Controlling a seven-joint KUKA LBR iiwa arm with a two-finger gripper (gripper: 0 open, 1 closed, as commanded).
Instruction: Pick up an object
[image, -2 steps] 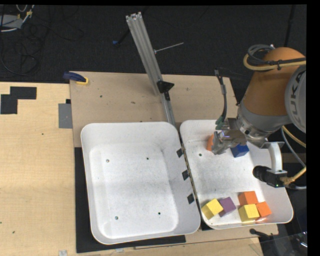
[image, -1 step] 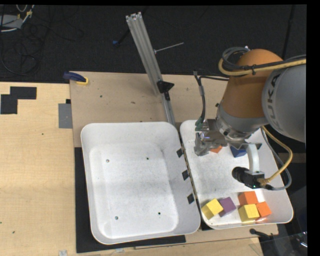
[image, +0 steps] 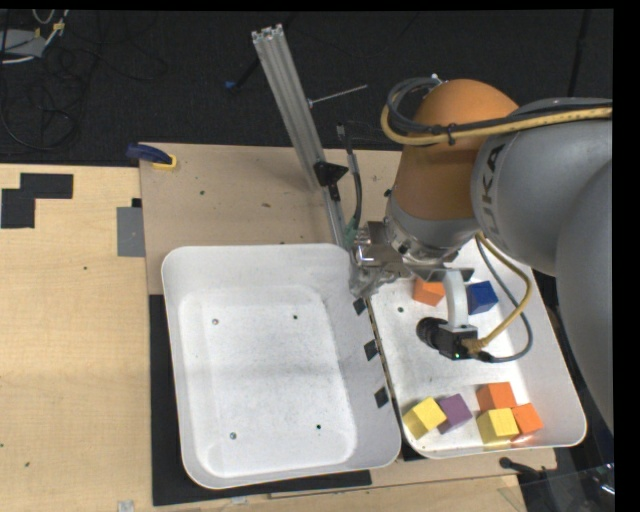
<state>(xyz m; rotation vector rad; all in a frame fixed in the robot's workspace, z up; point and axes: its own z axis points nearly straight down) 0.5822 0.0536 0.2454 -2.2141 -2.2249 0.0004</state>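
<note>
The right bin holds several small blocks. An orange block and a blue block lie near its far end, just under the wrist. Near the front edge sit a yellow block, a purple block, an orange block, another yellow block and another orange block. My gripper hangs low over the far left corner of the right bin, close to the wall between the bins and a little left of the far orange block. Nothing is visibly held.
The left bin lies beside the right one, with a bare white floor. A slanted aluminium rail rises behind the bins, close to the gripper. The big grey arm covers the right bin's far right part.
</note>
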